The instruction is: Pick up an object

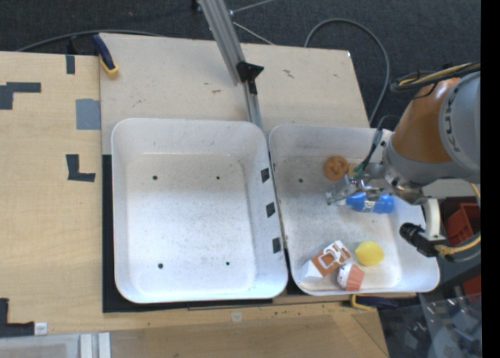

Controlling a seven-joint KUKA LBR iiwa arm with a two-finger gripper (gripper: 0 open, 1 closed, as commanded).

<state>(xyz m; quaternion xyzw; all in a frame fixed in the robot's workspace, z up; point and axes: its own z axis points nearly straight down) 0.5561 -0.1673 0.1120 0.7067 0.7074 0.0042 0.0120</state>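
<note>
Where the right bin (312, 145) holds it, blue object (370, 203) lengthwise left-right at the hand (348, 191), grip state unclear.

The counter (47, 192) looks like pale wood with a matt, faintly grained face, patched with flat grey and dark tape. Both white bins, left (187, 134) and right (312, 141), look like smooth moulded plastic, speckled with dark grit. The slanted rail (219, 16) at the far side is bare, shiny metal. The arm (437, 126) has a smooth grey shell and a glossy orange band. The hand (351, 191) shows dull metal parts. The yellow ball (369, 253) looks smooth and plastic; the blue object (373, 203) likewise.
</note>
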